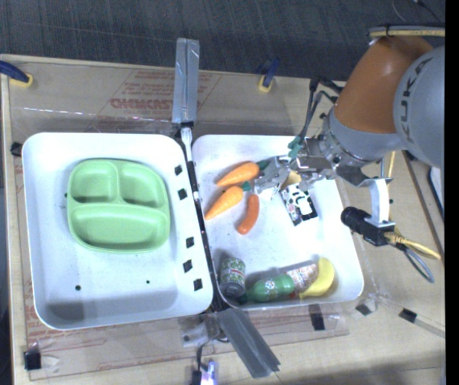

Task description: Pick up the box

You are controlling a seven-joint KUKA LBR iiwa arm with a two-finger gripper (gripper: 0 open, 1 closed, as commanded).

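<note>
Just beneath the claw (287, 175), the box (299, 204).

Part of the brand name "KUKA" reads on the grey arm (422, 95). Red print on the table (141, 95) behind the bins is too faint to read.

The hand (282, 176) hovers over the right bin (338, 239), near the carrots (233, 189) and box (299, 204).

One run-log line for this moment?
gripper over right bin | box beside it, not visibly held | carrots left
</note>
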